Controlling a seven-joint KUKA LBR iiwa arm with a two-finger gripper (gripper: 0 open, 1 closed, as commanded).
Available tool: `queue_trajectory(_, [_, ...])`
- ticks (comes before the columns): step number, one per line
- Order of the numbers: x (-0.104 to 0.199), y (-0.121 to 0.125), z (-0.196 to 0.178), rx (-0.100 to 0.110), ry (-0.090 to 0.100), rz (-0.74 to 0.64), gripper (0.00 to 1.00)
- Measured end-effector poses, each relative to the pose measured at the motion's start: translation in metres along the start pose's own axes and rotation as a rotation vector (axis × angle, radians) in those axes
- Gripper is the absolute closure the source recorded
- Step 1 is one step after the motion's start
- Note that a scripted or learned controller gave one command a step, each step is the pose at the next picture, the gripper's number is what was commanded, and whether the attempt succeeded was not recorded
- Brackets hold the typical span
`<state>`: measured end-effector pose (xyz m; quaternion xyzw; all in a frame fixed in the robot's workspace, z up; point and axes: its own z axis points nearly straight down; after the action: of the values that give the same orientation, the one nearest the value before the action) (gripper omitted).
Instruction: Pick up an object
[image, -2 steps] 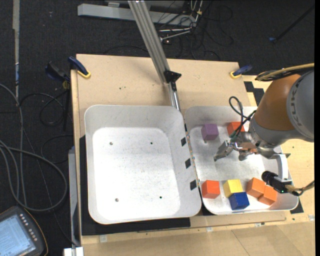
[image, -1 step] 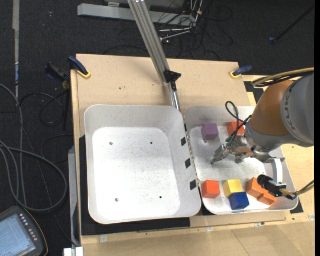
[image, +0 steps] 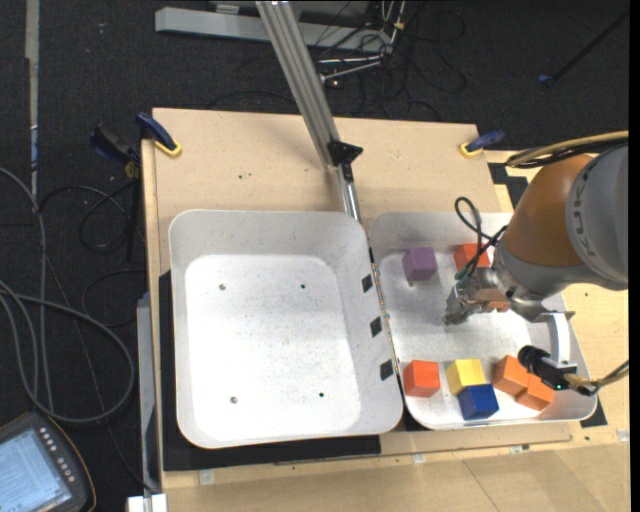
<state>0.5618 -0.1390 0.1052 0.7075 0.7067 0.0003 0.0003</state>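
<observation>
The purple block (image: 419, 264) is judged the likeliest object for the pick; it is found in the upper part of the right bin (image: 392, 330), near that bin's left wall and apart from every other piece. It is judged to be light, rigid and not fragile, with flat, fairly smooth faces. A hold across two opposite side faces is recommended, with the top left free. Slippage is considered possible if the faces are met at a slant.

From left to right, the scene is laid out as follows. The left bin (image: 190, 300) is seen as a shallow white tray with a speckled floor. The right bin is set just beside it. Along its lower edge an orange block (image: 422, 377), a yellow block (image: 465, 374) and a blue block (image: 479, 401) are ranged, the yellow and blue ones touching. Further right, two orange pieces (image: 522, 380) are stacked or overlapped; which cannot be determined. A red-orange block (image: 470, 256) is partly hidden behind cabling near the pincer.

The pincer (image: 462, 303) is positioned low over the right bin's middle, to the lower right of the purple block. Whether it is open or closed cannot be told.

The bins are carried on a pale bench (image: 260, 160). Ample free room is left around the purple block; the lower row is crowded.
</observation>
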Motion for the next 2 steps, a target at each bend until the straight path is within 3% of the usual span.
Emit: queue_trajectory(2, [-0.002,0.011,-0.097,-0.005,-0.002,-0.004,1.00])
